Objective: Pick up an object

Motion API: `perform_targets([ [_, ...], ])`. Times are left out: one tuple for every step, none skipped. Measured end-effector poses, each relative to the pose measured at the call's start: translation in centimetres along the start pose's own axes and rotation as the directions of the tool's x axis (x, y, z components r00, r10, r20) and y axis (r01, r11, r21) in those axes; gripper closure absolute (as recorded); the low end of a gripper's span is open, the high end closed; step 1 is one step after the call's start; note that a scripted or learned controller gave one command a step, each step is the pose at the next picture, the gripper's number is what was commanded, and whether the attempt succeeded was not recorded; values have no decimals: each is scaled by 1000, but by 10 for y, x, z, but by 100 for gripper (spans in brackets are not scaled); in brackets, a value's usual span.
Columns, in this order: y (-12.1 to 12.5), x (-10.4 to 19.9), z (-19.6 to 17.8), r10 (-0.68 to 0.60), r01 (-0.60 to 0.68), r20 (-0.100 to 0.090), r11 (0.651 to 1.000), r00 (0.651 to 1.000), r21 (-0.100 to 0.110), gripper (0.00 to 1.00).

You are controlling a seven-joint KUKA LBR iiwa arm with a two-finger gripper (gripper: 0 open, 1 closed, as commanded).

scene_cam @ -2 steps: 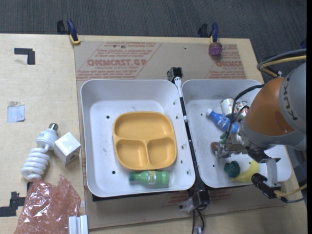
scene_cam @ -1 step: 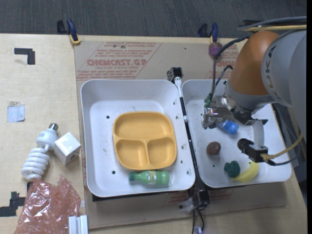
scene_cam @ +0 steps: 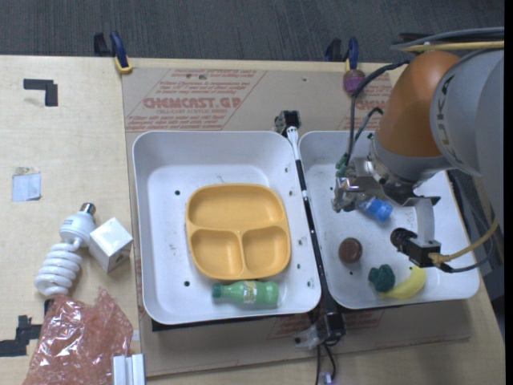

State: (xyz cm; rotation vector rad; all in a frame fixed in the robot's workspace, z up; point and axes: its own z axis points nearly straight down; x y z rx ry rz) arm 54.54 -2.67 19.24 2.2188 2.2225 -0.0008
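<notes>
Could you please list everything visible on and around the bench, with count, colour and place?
white bins: two, white, side by side on the bench
divided plate: one, yellow, middle of the left bin
bottle: one, green, lying below the plate in the left bin
blue object: one, blue, right bin, at the gripper
round object: one, brown, right bin
green object: one, dark green, right bin, beside the banana
banana: one, yellow, right bin's near edge
light bulb: one, white spiral, on the bench to the left of the bins
small box: one, white, beside the bulb
plastic wrap: one, pinkish, bottom left
clamps: two, blue, far edge
arm: one, grey with orange band, from the right
gripper: one, over the right bin
</notes>
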Motion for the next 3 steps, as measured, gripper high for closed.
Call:
perform_targets([
  [-68, -35, 0, 2, -2, 0, 1000, 1000, 1, 0],
  [-68, -67, 100, 4, -4, -1, 1000, 1000, 0, 0],
  [-68, -67, 100, 4, -4, -1, 1000, 1000, 0, 0],
])
